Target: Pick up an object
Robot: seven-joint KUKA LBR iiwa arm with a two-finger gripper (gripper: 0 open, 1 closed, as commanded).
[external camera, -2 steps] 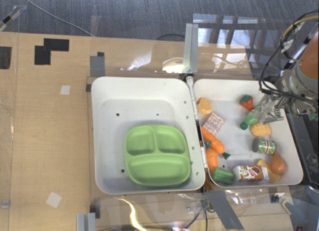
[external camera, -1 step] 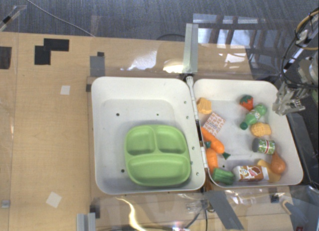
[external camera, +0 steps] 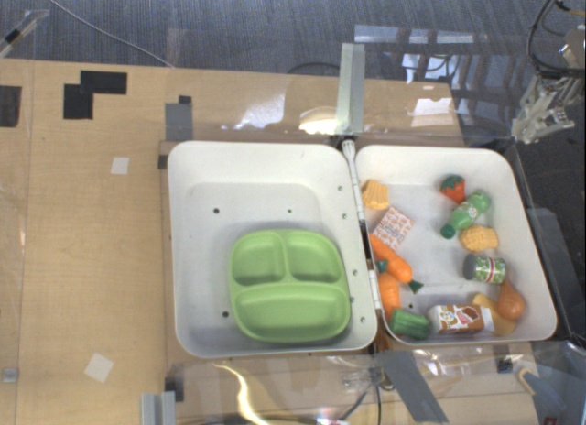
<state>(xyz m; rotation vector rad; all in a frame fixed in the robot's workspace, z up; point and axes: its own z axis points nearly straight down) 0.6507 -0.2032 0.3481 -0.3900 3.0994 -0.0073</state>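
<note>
The right bin [external camera: 513, 176] holds several toy foods. A red strawberry [external camera: 452, 187], a green bottle [external camera: 465, 213], a yellow corn piece [external camera: 479, 238] and a small can [external camera: 485, 269] lie along its right side. A ketchup-like bottle [external camera: 458, 319] and an orange piece [external camera: 509, 303] rest at the near edge. Carrots [external camera: 391, 260], a patterned packet [external camera: 392, 226] and a yellow piece [external camera: 375, 196] lie along the left wall. My gripper [external camera: 544, 114] hangs beyond the bin's far right corner, outside it, with nothing seen in it.
The left bin [external camera: 197, 194] holds a green divided plate [external camera: 288, 284] toward its near side. A metal post [external camera: 351, 93] stands behind the seam between the bins. Cables hang at the top right near the arm.
</note>
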